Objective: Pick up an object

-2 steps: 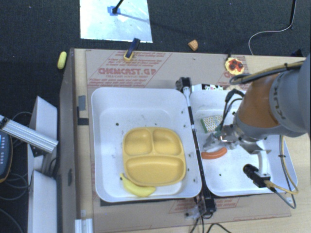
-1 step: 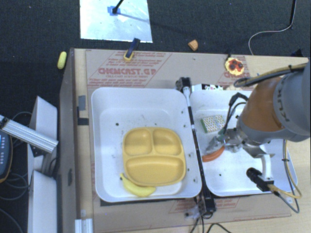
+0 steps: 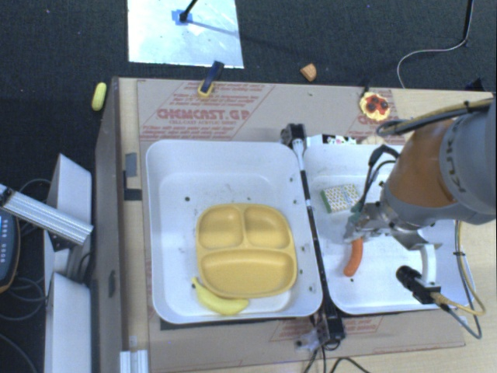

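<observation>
The orange carrot-shaped toy (image 3: 353,258) lies in the right bin (image 3: 334,298), on the bin's white floor near its middle, slanting slightly with its top end toward the arm. You see the end effector (image 3: 359,225) just above that top end, very close to it or touching; the picture is too small to tell which. Whether the end effector is spread or closed cannot be made out either, and nothing is visibly held.

Behind the toy, toward the far side of the same bin, rests a small speckled green-and-white block (image 3: 339,197), apart from the toy. The left bin (image 3: 167,162) holds a yellow divided plate (image 3: 246,250) with a yellow banana (image 3: 219,301) tucked against its near edge. Both bins sit side by side on the bench (image 3: 210,111), which is covered in printed brown cardboard.

Judging by its look, the toy is probably light, hollow plastic: stiff, smooth and somewhat slippery, and not fragile. Its rounded, tapering body may roll or squirt out if pinched near the narrow tip. You would do best to take it across its thickest part, with the grip set square to its long axis and low enough to close around the widest curve. The nearby bin floor leaves room on both sides for that approach.
</observation>
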{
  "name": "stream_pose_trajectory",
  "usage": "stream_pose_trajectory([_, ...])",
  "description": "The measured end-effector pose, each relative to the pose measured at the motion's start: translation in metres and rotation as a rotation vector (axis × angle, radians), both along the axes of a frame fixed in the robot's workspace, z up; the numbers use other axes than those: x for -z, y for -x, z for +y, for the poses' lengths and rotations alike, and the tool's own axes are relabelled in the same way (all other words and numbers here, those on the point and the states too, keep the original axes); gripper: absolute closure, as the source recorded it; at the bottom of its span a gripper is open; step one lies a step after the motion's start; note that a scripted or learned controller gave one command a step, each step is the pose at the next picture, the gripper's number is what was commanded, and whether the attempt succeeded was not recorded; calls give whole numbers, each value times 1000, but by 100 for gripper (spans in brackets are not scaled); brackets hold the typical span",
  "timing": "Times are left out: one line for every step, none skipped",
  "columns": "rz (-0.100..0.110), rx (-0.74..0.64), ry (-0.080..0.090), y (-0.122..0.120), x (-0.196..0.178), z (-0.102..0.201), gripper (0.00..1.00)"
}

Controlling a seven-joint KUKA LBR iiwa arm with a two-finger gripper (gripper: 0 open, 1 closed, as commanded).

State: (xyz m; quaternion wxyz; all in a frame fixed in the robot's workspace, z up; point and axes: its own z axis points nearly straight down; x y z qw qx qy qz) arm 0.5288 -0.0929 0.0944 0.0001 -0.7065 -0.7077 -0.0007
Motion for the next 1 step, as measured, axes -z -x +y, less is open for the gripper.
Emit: stream_pose_trajectory([-3, -2, 0, -41, -91, 69, 100])
